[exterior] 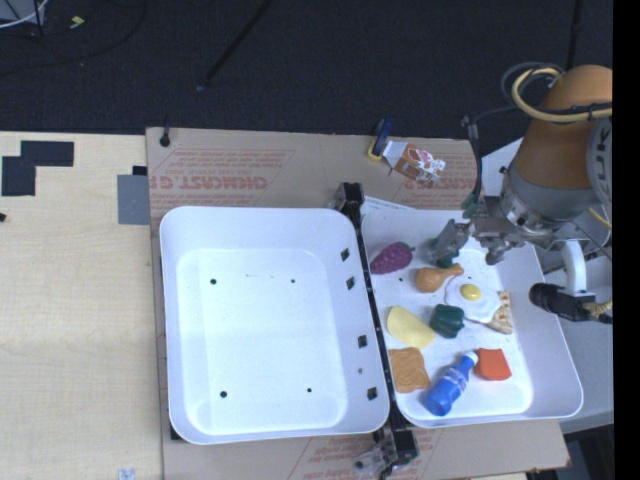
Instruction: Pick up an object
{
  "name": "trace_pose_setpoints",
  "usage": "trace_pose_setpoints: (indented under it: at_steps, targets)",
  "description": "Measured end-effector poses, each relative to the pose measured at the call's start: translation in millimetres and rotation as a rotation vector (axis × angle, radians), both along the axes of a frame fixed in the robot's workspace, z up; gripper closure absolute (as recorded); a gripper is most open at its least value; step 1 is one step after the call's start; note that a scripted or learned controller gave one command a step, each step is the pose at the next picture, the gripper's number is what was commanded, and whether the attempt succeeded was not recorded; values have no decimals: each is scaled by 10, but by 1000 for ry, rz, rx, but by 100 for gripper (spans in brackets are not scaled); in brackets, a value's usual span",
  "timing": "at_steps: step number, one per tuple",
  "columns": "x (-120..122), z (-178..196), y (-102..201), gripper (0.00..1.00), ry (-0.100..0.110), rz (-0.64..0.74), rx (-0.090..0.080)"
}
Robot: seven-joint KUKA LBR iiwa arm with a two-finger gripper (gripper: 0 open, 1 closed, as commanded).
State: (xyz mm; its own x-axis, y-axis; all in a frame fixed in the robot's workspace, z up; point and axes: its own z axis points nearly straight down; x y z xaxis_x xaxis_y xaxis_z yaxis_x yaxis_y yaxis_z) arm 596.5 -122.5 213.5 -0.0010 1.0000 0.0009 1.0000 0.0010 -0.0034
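The right white bin (545, 368) holds several toy foods: a purple eggplant (392, 258), a brown drumstick (433, 279), a fried egg (470, 293), a pizza slice (502, 313), a green pepper (447, 319), a yellow piece (408, 326), a slice of toast (408, 368), a blue bottle (448, 385) and an orange-red piece (493, 364). My gripper (471, 246) hangs over the far side of this bin, just above the drumstick and egg. It is open, and nothing sits between its fingers.
The left white bin (260, 328) stands beside the right one on a cardboard sheet (250, 173). A small printed packet (415, 163) lies on the cardboard behind the right bin. The arm comes in from the right.
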Motion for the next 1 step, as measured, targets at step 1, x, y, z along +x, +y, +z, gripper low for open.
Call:
trace_pose_setpoints:
  at_steps: [1]
  targets:
    - [413, -1089, -69, 0, -2, -3, -2]
